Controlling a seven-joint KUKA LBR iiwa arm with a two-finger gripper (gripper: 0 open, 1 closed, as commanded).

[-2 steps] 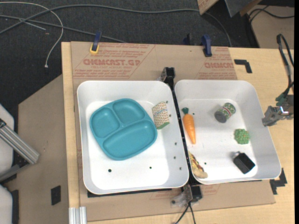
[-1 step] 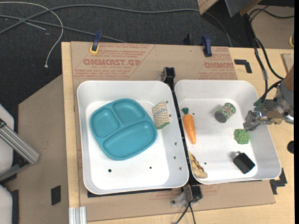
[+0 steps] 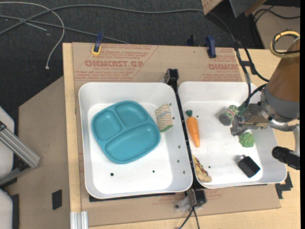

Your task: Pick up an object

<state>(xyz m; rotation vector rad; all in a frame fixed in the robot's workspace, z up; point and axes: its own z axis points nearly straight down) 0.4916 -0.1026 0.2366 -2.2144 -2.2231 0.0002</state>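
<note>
My gripper (image 3: 237, 127) hangs low over the right bin (image 3: 214, 97), near its right side. Just to its upper left lies a small grey and green object (image 3: 228, 114), touching or nearly touching the gripper. A green broccoli-like piece (image 3: 247, 139) sits right below the gripper. An orange carrot (image 3: 193, 130) with a green top lies at the bin's left side. A black block (image 3: 249, 166) rests near the front right corner. A brownish peel-like piece (image 3: 202, 170) lies at the front left.
The left bin (image 3: 95, 175) holds a blue divided plate (image 3: 126, 130) and a patterned paper cup (image 3: 164, 117) on its side by the right wall. The grey arm with its orange band (image 3: 287, 82) comes in from the right. Clamps and cables run along the far edge.
</note>
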